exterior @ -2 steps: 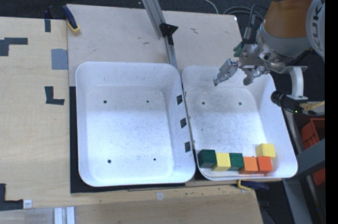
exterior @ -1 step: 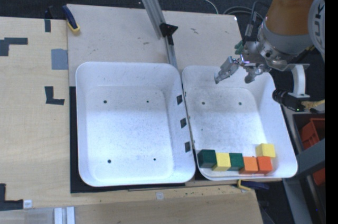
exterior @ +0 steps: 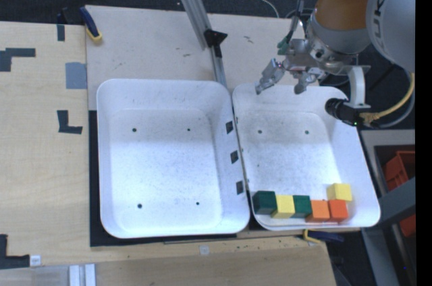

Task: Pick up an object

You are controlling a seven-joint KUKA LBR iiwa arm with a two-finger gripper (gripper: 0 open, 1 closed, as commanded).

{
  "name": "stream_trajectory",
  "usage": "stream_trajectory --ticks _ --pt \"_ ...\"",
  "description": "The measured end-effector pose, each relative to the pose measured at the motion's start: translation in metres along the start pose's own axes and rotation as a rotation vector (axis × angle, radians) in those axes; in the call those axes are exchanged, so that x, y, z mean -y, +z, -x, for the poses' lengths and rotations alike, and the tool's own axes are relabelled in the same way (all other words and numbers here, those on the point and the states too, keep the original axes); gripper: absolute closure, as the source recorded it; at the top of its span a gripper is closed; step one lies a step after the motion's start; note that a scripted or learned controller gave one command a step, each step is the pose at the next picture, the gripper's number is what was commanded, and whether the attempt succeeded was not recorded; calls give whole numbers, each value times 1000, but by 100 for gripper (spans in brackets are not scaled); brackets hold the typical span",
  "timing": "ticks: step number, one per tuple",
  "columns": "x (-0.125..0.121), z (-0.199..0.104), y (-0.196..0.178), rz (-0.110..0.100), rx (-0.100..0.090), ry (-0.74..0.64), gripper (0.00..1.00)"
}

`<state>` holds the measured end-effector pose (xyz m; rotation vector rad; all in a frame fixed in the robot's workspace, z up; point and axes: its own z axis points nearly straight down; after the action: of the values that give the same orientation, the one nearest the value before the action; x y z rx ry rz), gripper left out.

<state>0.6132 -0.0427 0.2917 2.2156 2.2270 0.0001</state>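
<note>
The gripper point(exterior: 282, 83) hangs with its fingers spread and nothing between them, above the far rim of the right bin point(exterior: 351, 143). The blocks lie well apart from it, in a row along that bin's near edge: dark green point(exterior: 264, 201), yellow point(exterior: 284, 205), green point(exterior: 301, 204), orange point(exterior: 319, 210), red-orange point(exterior: 337, 210), with another yellow block point(exterior: 339, 192) just behind. Bare white floor lies between gripper and blocks. The left bin point(exterior: 108, 143) sits alongside.

Two bins side by side on bench point(exterior: 40, 143). Blocks point(exterior: 304, 205) clustered along near edge of right bin point(exterior: 283, 136).
</note>
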Motion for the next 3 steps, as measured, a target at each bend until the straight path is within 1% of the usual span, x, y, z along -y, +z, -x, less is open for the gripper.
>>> stream_trajectory --ticks 1,2,3 --pt "77 0 87 -15 -1 6 0" --pt "73 0 83 -2 0 4 0" --pt "79 21 101 -5 1 6 0"
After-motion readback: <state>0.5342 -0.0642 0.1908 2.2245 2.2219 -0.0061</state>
